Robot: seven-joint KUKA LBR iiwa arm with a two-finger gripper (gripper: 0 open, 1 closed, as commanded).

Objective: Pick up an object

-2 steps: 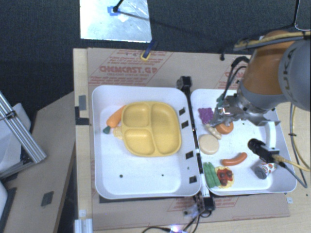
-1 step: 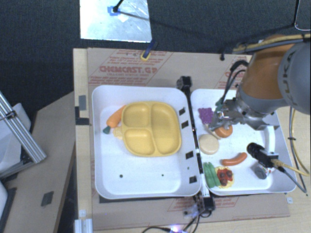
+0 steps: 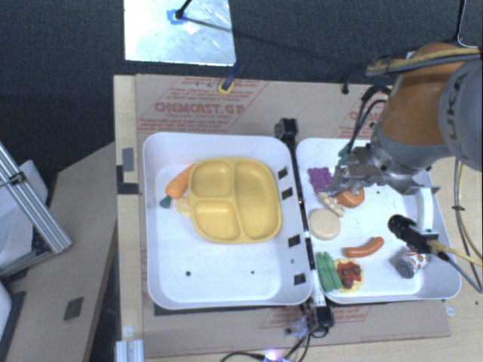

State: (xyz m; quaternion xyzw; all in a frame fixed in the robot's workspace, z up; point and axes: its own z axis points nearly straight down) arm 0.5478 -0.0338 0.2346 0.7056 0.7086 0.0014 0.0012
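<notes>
Reaching in from the right, the grey arm (image 3: pixel 423 119) with its orange band bends down over the right bin (image 3: pixel 441 277), and its gripper (image 3: pixel 341 185) sits low at the far left part of that bin. Whether the gripper is spread or closed cannot be told from this slanted view, since its tip is dark and merges with the items under it. Just beside the tip lies a purple bunch of grapes (image 3: pixel 320 178) to the left, and an orange-brown round piece (image 3: pixel 352 197) lies right below the wrist. A pale round biscuit-like disc (image 3: pixel 325 224) rests a little nearer, and a sausage (image 3: pixel 364 247) lies nearer still, toward the right. At the near left corner of the same bin sit green bean pods (image 3: pixel 325 270) touching a small pizza slice (image 3: pixel 349 274), and a small can (image 3: pixel 407 264) lies near the right wall under a black fitting. In the left bin (image 3: pixel 162 277), a yellow divided plate (image 3: pixel 230 200) lies tilted in the middle, with a carrot (image 3: pixel 178 182) touching its far left edge. Both bins rest on a desk (image 3: pixel 189 100) covered with printed cardboard.
</notes>
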